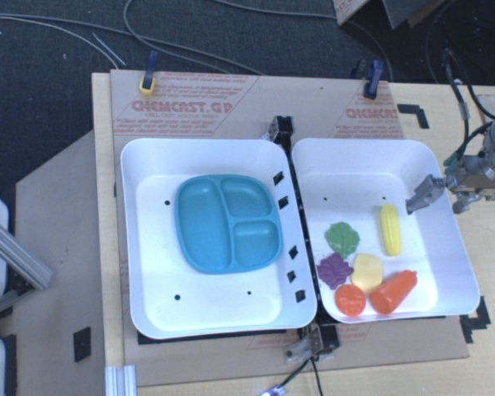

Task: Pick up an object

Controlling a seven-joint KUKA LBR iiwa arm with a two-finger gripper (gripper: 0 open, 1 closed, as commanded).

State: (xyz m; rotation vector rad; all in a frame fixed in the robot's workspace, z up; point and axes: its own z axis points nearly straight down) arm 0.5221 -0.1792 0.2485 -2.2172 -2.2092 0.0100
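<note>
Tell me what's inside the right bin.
Right bin holds corn, green vegetable, purple grapes, yellow piece, tomato, carrot. Anything beneath them is covered.

2 white bins [140, 221], 1 blue divided plate [228, 222], and 6 toy foods: 1 corn cob [389, 228], 1 broccoli [342, 238], 1 grape bunch [334, 270], 1 lemon [367, 271], 1 tomato [351, 300], 1 carrot [393, 291].

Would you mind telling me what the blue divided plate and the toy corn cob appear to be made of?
The blue divided plate looks like moulded plastic with a smooth, slightly glossy finish: uniform colour, rounded compartment ridges. The toy corn cob also seems plastic, judging by its even bright yellow and soft sheen, though rubber or vinyl cannot be ruled out.
</note>
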